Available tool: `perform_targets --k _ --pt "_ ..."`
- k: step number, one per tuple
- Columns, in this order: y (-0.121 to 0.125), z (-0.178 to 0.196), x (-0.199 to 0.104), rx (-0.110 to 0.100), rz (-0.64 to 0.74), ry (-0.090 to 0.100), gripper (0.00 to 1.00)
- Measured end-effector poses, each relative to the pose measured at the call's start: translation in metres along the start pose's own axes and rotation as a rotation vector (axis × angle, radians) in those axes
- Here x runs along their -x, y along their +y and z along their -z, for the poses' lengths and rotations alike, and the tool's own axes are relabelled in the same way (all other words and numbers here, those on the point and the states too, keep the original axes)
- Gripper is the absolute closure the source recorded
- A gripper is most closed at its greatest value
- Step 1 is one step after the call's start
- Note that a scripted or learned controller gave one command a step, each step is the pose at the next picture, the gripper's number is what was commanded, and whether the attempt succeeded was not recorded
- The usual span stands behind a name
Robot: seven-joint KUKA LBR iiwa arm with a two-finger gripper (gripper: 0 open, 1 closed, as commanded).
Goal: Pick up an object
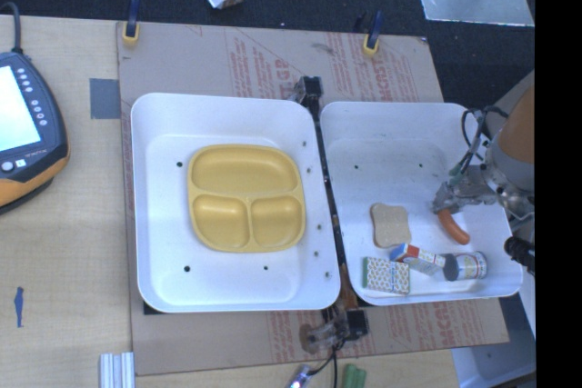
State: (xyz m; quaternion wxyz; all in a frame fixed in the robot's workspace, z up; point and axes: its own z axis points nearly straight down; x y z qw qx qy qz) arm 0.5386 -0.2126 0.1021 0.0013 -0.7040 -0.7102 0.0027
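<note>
Small orange-red sausage-shaped toy (454,227): I log it just below-right of the two-finger gripper (452,199), long axis diagonal; grip state indeterminate.

I observe two bins side by side on the bench. The left bin (155,195) holds a divided tray (245,197) at its centre. In the right bin (400,127), all items sit in the near half: a bread slice (390,223), a packet (387,275) just in front of it, a tube (440,263) right of the packet, and a sausage (454,227) behind the tube. A handheld pendant (25,132) lies left of the bins.
</note>
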Motion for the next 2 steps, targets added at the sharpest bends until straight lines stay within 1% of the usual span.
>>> perform_targets --k 1,2 --pt "0.09 -0.01 -0.101 0.003 -0.002 0.002 1.0" --pt "0.037 0.091 -0.176 0.004 -0.004 0.003 1.0"
